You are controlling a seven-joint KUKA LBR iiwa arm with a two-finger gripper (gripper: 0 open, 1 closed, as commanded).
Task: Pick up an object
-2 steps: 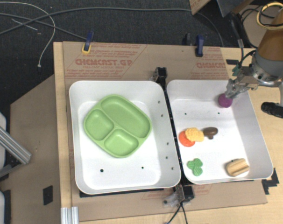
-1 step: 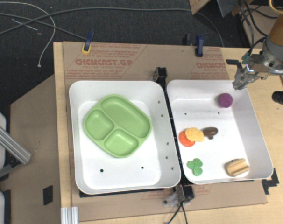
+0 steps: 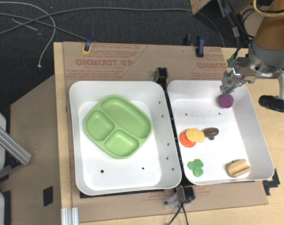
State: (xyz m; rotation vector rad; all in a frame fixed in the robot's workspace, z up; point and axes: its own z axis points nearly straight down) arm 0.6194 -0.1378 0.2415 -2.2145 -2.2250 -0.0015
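A: Purple ball (image 3: pixel 226 101), that looks like the one to pick. It sits right under the pincer (image 3: pixel 229 85), at the far end of the right bin (image 3: pixel 259 139).

B: Is it gripped?

A: I cannot tell; the tips are just above it, maybe touching, and whether the pincer is released or clenched does not show.

B: How would it handle?

A: Small and round, so probably light, and apt to roll or squirt out. I would close across its middle, from straight above.

B: Anything in the way?

A: The bin's far wall is close behind the pincer. The orange piece (image 3: pixel 191 137), brown piece (image 3: pixel 211 133), green piece (image 3: pixel 196 167) and tan block (image 3: pixel 238 168) lie well apart, nearer the camera. The green plate (image 3: pixel 117 125) is off in the left bin (image 3: pixel 85 172).
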